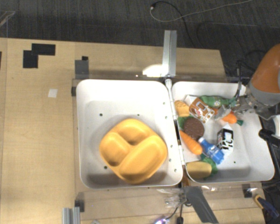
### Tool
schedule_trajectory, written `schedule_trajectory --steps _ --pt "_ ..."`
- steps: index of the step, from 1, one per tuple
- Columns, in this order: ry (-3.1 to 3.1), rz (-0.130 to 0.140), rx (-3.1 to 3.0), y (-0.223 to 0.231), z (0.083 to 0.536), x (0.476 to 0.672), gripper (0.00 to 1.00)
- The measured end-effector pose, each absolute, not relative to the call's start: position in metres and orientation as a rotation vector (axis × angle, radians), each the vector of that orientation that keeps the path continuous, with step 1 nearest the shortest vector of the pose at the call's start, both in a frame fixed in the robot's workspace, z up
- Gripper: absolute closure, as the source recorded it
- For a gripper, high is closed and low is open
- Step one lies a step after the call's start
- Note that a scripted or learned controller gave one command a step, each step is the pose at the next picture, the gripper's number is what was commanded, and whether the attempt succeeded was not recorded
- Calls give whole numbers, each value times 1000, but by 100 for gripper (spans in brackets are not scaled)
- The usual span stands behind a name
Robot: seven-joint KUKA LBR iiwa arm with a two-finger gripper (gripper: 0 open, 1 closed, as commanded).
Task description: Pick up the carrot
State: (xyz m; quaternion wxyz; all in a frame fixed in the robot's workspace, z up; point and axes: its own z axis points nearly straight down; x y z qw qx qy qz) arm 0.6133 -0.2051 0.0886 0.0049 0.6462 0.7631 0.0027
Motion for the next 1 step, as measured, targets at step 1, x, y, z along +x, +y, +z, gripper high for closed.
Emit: schedule_trajectory --steps 1 --pt "2245 11 2187 -204 88 611 0"
